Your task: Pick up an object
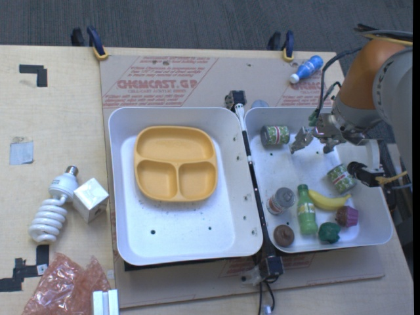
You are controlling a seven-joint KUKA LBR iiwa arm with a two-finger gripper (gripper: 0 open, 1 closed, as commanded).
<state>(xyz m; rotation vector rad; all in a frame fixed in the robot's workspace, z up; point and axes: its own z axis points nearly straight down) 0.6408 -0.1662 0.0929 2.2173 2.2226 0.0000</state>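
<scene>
Jaws first: the gripper [314, 138] hangs over the right bin [374, 231], its fingers spread with nothing between them. Closest pick is the small green-labelled can [275, 135], just beside it toward the left bin, lying on its side, long axis pointing straight at the fingers. Banana [328, 200] and green bottle [306, 210] sit farther off, nearer the front wall.

Spiral bulb [52, 209] & white cube [90, 199] lie touching on bench, left of bins. Crinkled red wrap [65, 286] near bottom-left corner. Blue-white bottle [307, 69] behind right bin.
</scene>
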